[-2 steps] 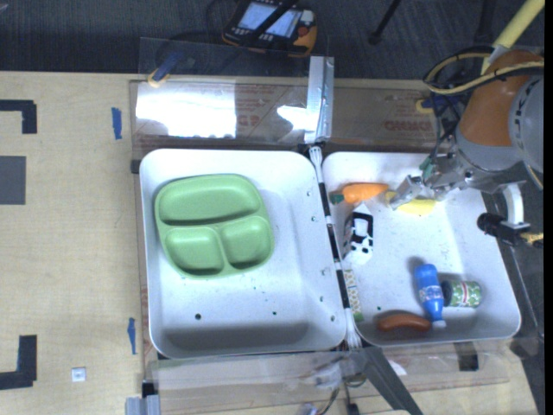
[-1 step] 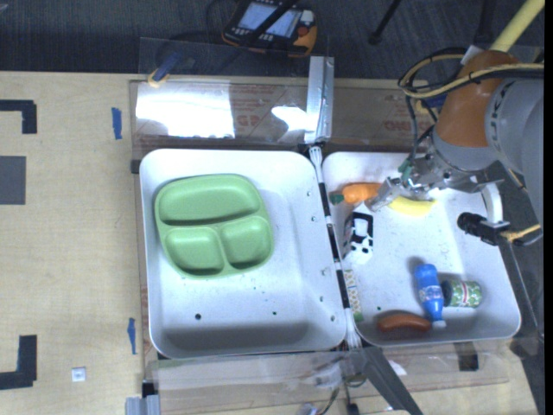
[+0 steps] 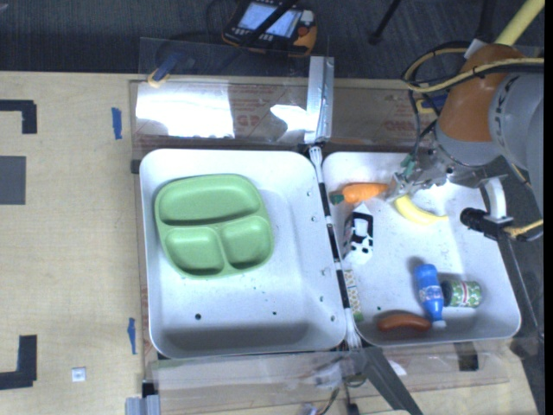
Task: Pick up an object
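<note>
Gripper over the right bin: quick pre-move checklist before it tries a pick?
1. Gripper above right bin: ok.
2. Target nearby: carrot and banana both close: ok.
3. Which one it is lined up on: cannot tell.
4. Whether it already holds something: cannot tell.
5. Bottle, can and sausage well apart from the gripper: ok.
6. Green tray sits in the left bin, out of the way: ok.
</note>
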`<action>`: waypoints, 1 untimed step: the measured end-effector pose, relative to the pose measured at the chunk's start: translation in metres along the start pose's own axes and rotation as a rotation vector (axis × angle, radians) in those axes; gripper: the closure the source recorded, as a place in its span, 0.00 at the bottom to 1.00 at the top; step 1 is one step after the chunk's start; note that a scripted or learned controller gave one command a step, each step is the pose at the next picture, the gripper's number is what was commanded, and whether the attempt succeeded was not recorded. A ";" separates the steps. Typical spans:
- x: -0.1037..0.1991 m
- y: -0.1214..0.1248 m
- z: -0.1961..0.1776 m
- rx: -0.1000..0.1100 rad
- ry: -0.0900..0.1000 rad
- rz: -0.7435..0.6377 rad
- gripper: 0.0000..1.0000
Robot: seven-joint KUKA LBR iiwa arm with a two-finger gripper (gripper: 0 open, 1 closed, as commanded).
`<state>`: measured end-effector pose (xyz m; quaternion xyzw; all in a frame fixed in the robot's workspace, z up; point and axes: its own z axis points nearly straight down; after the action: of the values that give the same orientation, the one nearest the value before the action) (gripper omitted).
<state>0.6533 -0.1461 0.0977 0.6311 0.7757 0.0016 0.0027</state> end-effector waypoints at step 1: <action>-0.035 0.008 0.007 0.001 -0.001 -0.056 1.00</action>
<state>0.6679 -0.1788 0.0908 0.6094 0.7929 0.0007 0.0027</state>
